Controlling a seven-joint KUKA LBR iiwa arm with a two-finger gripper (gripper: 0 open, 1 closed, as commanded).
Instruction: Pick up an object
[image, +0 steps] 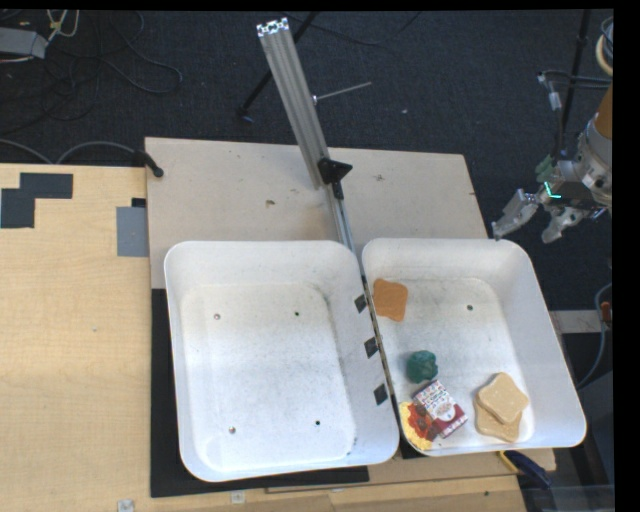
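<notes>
My gripper (533, 222) hangs open past the far right corner of the right bin (540, 300), with nothing between its two pale fingers. Inside that bin lie an orange square sponge (390, 299) near the divider, a dark green lump (421, 365) in the middle, a small red and white box (437, 408) on a yellow and red item (416, 426) at the front, and a tan bread-shaped piece (500, 405) at the front right. All these objects sit well below and to the left of the gripper.
The left bin (260, 360) stands beside the right one, joined by black clips (366, 345). A slanted aluminium rail (305, 120) rises from the bench behind the bins. A wooden table (70, 340) lies to the left.
</notes>
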